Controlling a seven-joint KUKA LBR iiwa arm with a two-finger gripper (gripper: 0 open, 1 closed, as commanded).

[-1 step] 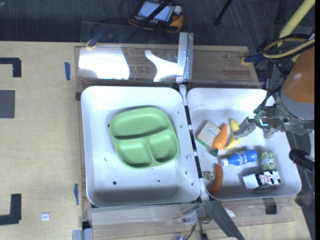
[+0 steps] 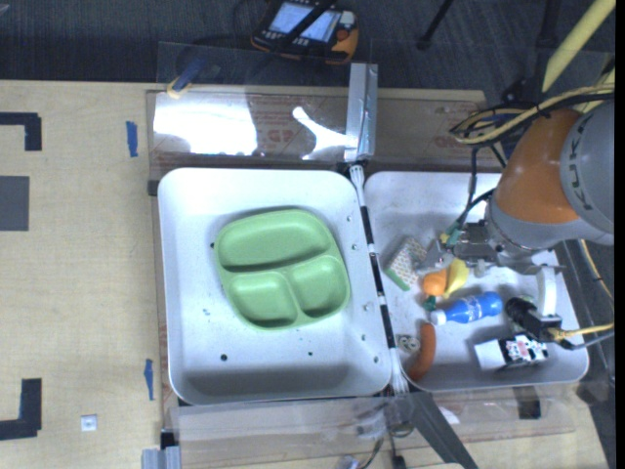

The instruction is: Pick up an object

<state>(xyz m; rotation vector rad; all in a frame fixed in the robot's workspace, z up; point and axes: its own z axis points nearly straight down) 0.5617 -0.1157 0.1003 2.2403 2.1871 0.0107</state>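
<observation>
Sausage (image 2: 421, 350) lies low; arm (orange-banded) (image 2: 547, 179) bends over right bin (image 2: 410, 195).

Grey arm (image 2: 576, 189), orange band, perhaps cabled.

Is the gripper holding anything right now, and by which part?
Cannot be told. The gripper sits low in the right bin, just above the orange fruit and blue bottle; the wrist hides any hold.

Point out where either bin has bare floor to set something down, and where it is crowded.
Left bin: bare floor rings the green tray, widest along the near edge. Right bin: bare at its far-left corner. Crowded mid-bin, where the blue bottle, orange fruit and sausage cluster by the arm.
</observation>
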